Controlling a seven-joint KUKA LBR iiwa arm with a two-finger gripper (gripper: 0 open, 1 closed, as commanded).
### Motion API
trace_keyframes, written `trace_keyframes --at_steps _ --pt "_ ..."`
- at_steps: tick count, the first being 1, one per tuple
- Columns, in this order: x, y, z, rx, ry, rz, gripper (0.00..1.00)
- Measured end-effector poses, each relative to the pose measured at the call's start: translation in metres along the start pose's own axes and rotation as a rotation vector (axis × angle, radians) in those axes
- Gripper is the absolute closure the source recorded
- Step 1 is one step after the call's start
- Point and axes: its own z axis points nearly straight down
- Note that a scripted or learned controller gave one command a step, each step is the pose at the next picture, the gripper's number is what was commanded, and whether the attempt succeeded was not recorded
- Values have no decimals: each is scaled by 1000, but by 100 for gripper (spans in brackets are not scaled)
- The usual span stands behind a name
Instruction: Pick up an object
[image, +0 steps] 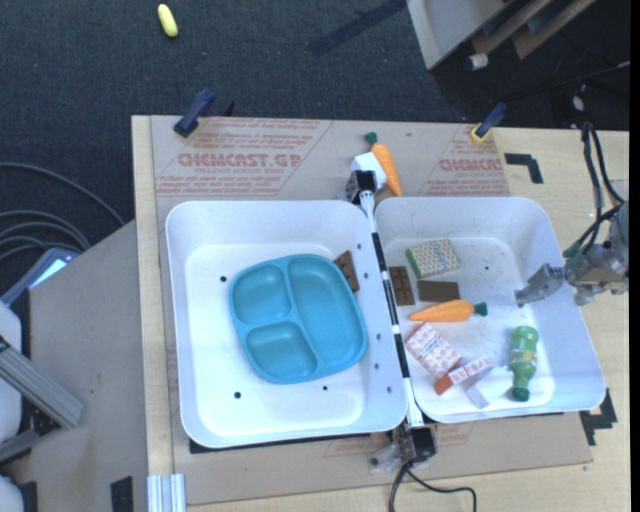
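Note:
The right bin (530, 215) holds several small items. A green-and-white box (433, 258) lies near its back. Brown chocolate bars (420, 290) sit beside the divider. In front of them an orange toy carrot (443, 312) lies on its side. Red-and-white packets (432, 350) (468, 375) rest near the bin's front, and a green bottle (521, 360) lies at the front right. My gripper (545, 283) hangs over the bin's right side, above and to the right of the carrot and just behind the bottle. Nothing shows in its grasp.
The left bin (200, 240) holds a blue divided plate (297, 318), with a brown piece (347, 270) at its right edge. A second toy carrot (386, 168) lies on the bench behind the bins. Blue clamps (193, 113) (488, 122) stand at the board's back edge.

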Motion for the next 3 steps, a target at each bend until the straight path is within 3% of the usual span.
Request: trace_keyframes --at_steps 1,2,3 --pt "-18 6 72 2 1 0 0" --pt "24 -33 123 2 2 0 0" --pt "23 -32 113 1 1 1 100"
